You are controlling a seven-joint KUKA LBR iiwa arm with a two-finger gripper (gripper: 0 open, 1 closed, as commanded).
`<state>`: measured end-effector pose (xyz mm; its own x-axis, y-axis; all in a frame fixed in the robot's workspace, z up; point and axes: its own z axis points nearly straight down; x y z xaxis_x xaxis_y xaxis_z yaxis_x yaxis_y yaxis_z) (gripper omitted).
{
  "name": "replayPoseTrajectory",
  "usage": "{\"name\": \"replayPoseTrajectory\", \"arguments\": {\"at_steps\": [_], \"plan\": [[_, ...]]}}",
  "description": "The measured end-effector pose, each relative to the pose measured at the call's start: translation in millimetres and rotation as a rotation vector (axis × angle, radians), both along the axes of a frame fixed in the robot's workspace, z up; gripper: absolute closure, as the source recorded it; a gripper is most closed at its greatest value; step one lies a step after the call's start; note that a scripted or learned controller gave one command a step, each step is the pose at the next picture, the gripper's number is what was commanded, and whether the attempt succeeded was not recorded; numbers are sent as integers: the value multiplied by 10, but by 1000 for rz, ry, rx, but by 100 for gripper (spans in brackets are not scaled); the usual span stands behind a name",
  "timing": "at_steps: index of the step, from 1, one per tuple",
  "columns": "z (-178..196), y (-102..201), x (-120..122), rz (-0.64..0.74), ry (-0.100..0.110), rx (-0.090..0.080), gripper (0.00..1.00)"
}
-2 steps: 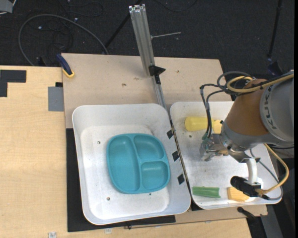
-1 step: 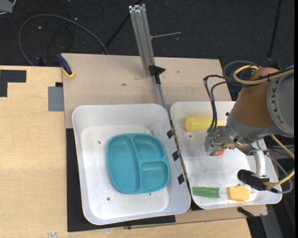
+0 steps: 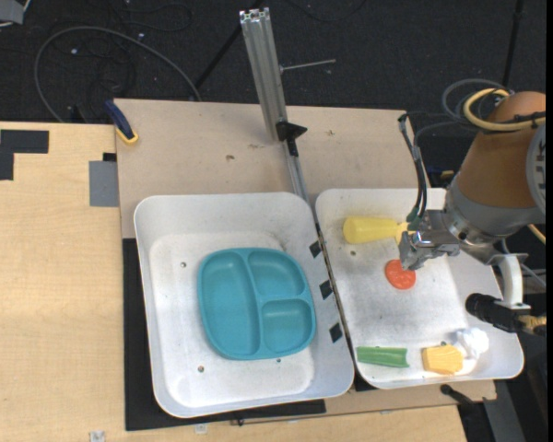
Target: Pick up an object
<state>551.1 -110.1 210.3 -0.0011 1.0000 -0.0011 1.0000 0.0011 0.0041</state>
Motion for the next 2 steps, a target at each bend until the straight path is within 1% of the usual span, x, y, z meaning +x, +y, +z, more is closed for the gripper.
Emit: {"name": "replayPoseTrajectory", "arguments": {"at_steps": [1, 2], "plan": [[435, -63, -9, 0, 2, 0, 100], [456, 445, 164, 3, 5, 2, 100]]}}
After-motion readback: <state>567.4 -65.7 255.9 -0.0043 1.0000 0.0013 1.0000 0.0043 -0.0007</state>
